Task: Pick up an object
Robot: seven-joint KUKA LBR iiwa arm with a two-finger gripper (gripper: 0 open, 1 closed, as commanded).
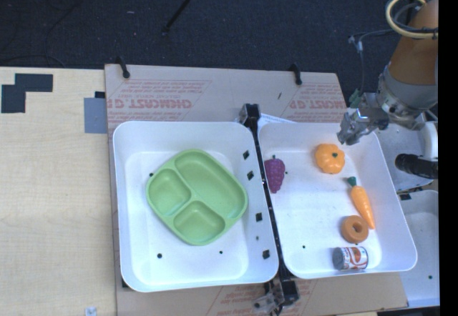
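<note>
Divided plate (197, 196) in the left bin (136, 157); pumpkin (329, 159), grapes (275, 174), carrot (361, 204), doughnut (354, 229), can (350, 258) in the right bin (308, 236).

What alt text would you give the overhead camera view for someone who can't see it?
The gripper hovers at the right bin's far edge, near a small orange pumpkin. That bin also holds purple grapes, a carrot, a doughnut and a can; the left bin holds a green divided plate.

You have two white bins side by side: the left bin (119, 200) and the right bin (315, 196), their inner rims touching. Both sit on a printed cardboard sheet (186, 96) held by two black clips (123, 68) at its far edge. To your left lies the pale wooden benchtop (50, 200); beyond it, dark carpet (272, 14).
</note>
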